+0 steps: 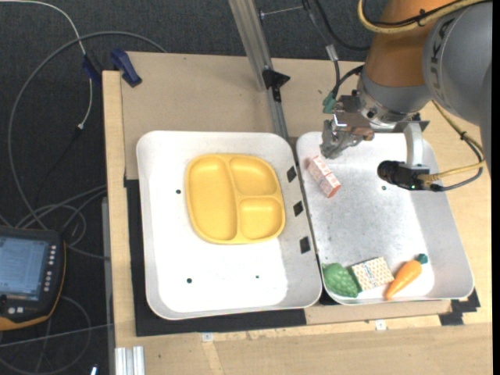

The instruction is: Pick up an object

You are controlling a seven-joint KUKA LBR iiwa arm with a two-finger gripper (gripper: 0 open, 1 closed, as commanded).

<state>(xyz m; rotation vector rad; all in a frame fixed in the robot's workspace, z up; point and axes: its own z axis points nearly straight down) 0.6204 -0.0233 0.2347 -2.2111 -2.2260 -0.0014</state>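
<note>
Camera view puts the gripper [337,141], its opening impossible to tell, above the box [322,176] near the right bin's [445,233] far-left corner, where an off-centre descent could knock it away.

We see a matt, wood-coloured bench [203,76] bearing two white plastic-looking bins. The left bin [156,233] is smooth; the right bin [375,225] looks grey-speckled and scuffed across its floor. The yellow divided tray [234,197] has a smooth plastic sheen. At the right bin's near edge, the orange carrot [403,278] looks glossy, the green piece [341,279] bumpy. The arm's orange band [406,37] shines; a metal rail [250,30] crosses the bench's far edge.
</note>
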